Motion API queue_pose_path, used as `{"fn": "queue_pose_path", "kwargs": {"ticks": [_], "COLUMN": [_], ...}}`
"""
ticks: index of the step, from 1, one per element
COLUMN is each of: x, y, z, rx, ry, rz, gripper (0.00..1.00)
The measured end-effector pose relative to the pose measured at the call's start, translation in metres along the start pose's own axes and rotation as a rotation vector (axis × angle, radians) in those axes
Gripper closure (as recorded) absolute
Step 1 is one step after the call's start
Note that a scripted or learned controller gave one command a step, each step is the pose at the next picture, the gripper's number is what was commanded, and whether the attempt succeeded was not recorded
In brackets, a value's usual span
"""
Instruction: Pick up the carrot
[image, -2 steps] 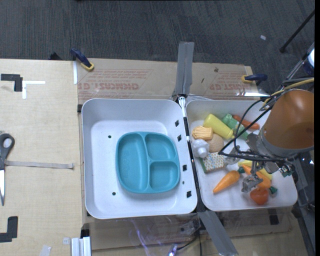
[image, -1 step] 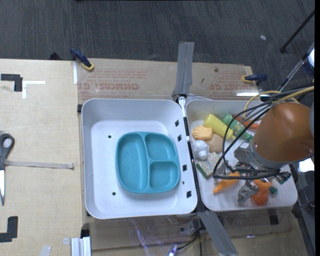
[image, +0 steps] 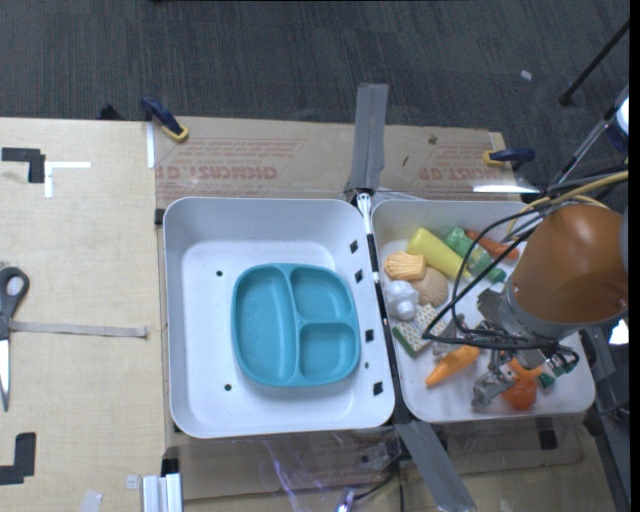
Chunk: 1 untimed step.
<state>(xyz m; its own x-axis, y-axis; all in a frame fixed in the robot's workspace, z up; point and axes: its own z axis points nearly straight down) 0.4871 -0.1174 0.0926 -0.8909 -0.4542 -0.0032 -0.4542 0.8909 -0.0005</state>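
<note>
The carrot (image: 452, 364), orange and tapered, lies on the floor of the right bin (image: 432, 405) near its front, pointing left and down. My gripper (image: 492, 386) hangs low over the same bin's front right part, just to the right of the carrot's thick end. A second orange piece (image: 521, 396) sits right beside the gripper. The arm's orange band (image: 575, 265) and dark cables hide much of the bin's right side.
The right bin also holds a yellow piece (image: 434, 249), a green piece (image: 465, 246), a tan ridged item (image: 405, 265), a white bulb (image: 401, 297) and a white grid piece (image: 418, 326). A teal divided plate (image: 297, 325) lies in the left bin (image: 190, 330). Scissors (image: 9, 300) rest on the bench's left.
</note>
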Motion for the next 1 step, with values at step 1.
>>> {"fn": "queue_pose_path", "kwargs": {"ticks": [1], "x": [-0.0028], "y": [-0.0007], "z": [-0.0099], "rx": [0.003], "ry": [-0.005], "rz": [-0.003], "gripper": [1.0]}}
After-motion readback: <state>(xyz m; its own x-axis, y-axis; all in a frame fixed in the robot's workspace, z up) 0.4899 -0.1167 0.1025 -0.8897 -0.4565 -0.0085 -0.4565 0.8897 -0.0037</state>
